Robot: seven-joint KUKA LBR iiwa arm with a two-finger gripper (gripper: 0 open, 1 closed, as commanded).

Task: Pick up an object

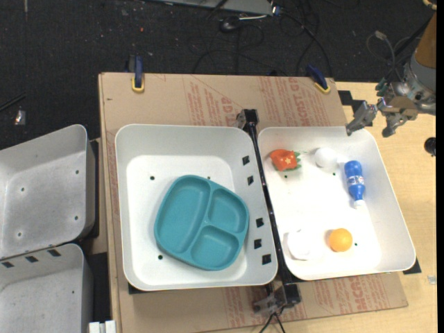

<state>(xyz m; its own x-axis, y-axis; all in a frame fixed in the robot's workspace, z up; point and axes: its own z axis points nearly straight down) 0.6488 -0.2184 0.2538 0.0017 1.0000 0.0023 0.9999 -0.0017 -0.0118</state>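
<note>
The grey arm's two-finger gripper hangs at the upper right of the view, above the far right corner of the right-hand shallow white bin and over the bin's rim rather than its floor; its two dark fingers stand spread well apart with nothing between them, the left finger pointing down toward the bin's corner; inside that bin a red strawberry-shaped toy with a green leafy cap lies near the far left corner, just beside the dark divider between the bins; a small white round ball sits to its right, near the far wall; a blue plastic bottle with a white label and white cap lies on its side near the right wall, running lengthwise toward the near side, close to the ball but apart from it; toward the near wall an orange round fruit rests on the floor, and a pale white rounded object lies just to its left, hard to make out against the white surface; the left-hand shallow white bin holds a teal plastic plate divided into three compartments, lying flat and slightly skewed; both bins rest on a brown cardboard sheet fixed by clamps at its far edge.
</note>
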